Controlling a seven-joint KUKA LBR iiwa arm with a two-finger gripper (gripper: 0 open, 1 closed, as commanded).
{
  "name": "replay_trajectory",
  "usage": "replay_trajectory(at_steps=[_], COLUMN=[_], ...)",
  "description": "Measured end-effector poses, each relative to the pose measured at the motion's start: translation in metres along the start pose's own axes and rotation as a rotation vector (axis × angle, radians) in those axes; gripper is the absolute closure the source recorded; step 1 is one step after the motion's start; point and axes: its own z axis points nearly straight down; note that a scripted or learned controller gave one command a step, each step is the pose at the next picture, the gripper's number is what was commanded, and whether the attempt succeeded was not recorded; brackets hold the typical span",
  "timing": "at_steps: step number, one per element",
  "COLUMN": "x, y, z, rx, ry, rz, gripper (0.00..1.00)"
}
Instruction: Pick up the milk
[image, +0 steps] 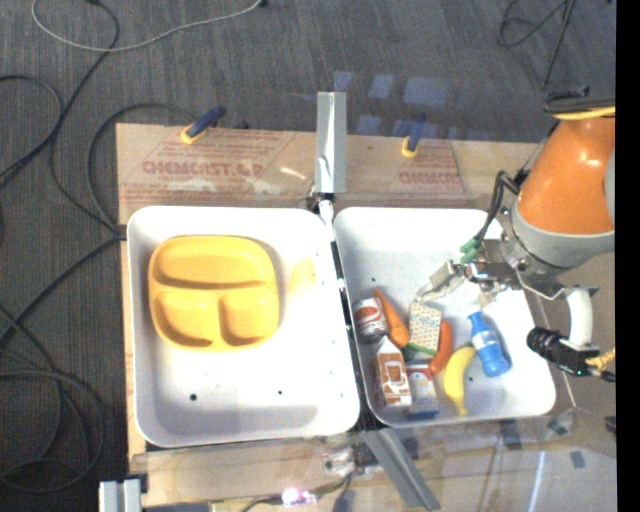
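The camera view looks down on two shallow white bins set side by side on the bench. The left bin (150, 400) holds a yellow compartment tray (214, 290) lying flat toward its far left part. The right bin (400, 235) holds a cluster of small things in its near half. The milk (393, 374), a small brown-and-white carton, lies near the bin's left wall, close to the near rim. Just beyond it, farther back, is a soda can (370, 318) on its side, with a carrot (395, 318) slanting beside it. A patterned carton (424, 326) stands to the right of the carrot, a banana (457, 376) lies right of the milk, and a blue bottle (487, 346) lies further right.

The arm reaches in from the right, its orange band (570, 185) over the bin's far right corner. The gripper (455, 275) hangs above the bin's middle, well apart from the milk, with nothing between its fingers; they seem spread open, though the angle makes this hard to judge.
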Motion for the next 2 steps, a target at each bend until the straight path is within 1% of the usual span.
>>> replay_trajectory(at_steps=[1,2], x=[-0.024,0.045], y=[-0.002,0.041], z=[0.019,0.061], rx=[0.001,0.002], ry=[0.000,-0.001], rz=[0.174,0.237], gripper=[0.00,0.00])
